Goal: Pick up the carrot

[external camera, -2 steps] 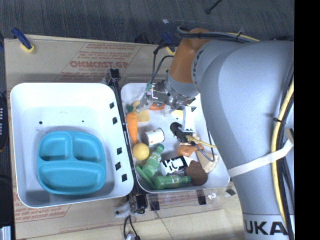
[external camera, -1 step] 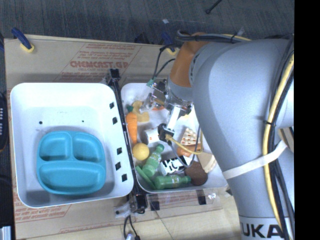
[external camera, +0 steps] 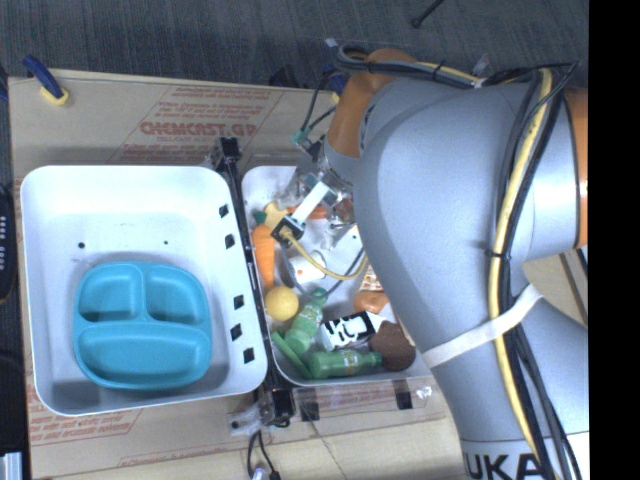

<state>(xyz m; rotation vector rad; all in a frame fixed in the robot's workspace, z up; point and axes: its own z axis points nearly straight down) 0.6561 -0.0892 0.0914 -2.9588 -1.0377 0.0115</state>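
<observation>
Carrot (external camera: 263, 256) lay in the right bin (external camera: 262, 180), stretched lengthwise along that bin's left wall, its orange body clear of the arm's shadowing bulk. Just below its lower end sat a yellow ball (external camera: 282, 302), touching or nearly touching it. Further toward the near corner lay a green bottle (external camera: 342, 362) on its side, with a black-and-white item (external camera: 349, 330) just above it and a brown lump (external camera: 394, 346) beside that.

The grey arm (external camera: 450, 238) reached in from the right and covered much of the right bin. The gripper (external camera: 322, 200) hung low over the far part of that bin, near the carrot's upper end but to its right; whether it was released or clenched could not be told, and nothing was seen held in it.

The left bin (external camera: 60, 183) held a blue divided plate (external camera: 144, 323), resting flat toward its near side. Both bins stood on a desk (external camera: 180, 118) covered with a printed brown sheet.
</observation>
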